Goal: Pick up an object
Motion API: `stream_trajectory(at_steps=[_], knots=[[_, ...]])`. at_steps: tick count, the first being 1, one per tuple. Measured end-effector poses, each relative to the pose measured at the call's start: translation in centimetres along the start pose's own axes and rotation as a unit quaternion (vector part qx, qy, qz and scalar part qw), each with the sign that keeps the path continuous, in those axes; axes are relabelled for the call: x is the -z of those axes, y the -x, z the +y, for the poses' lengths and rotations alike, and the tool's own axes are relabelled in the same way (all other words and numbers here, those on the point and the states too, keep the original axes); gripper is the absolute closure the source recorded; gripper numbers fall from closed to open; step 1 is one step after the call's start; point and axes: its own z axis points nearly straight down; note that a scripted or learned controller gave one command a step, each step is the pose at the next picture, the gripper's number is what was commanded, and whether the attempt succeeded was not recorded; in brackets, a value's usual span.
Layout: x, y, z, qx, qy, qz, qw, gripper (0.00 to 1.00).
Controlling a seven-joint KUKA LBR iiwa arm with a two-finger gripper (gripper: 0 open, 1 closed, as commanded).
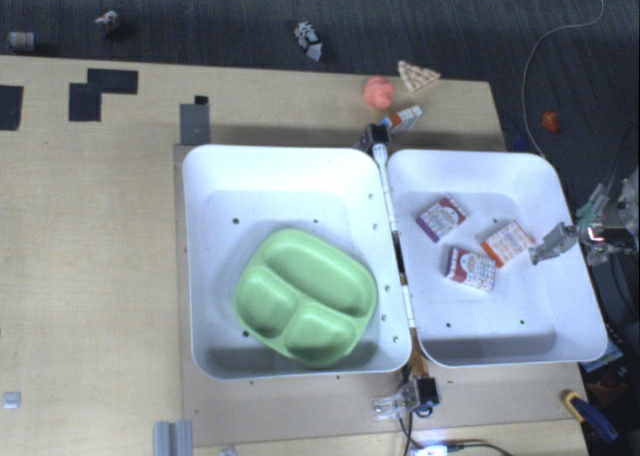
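White bins sit side by side on the bench. Left bin [205, 244]: green divided tray [305, 294], tilted, toward the near edge. Right bin [540, 179]: three small packets mid-floor, a maroon packet [441, 218] farthest, a red packet [471, 269] nearest, an orange packet [507, 242] toward the right edge. Gripper [560, 240] at that bin's right rim, nothing seen between its fingers; spread cannot be told.

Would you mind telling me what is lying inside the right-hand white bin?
Three small packets lie apart on the right bin's floor. The gripper reaches over its right rim.
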Motion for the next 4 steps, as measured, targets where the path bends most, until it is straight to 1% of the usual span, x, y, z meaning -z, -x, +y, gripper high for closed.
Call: stream_trajectory(at_steps=[1, 2, 3, 4], knots=[[-13.0, -1.9, 4.2, 0.0, 0.005, -0.001, 1.0, 0.0], [-11.9, -2.1, 4.4, 0.001, 0.007, 0.0, 1.0, 1.0], [-11.9, -2.1, 4.4, 0.001, 0.006, 0.001, 1.0, 0.0], [-10.8, -2.1, 4.5, 0.002, 0.008, 0.0, 1.0, 1.0]])
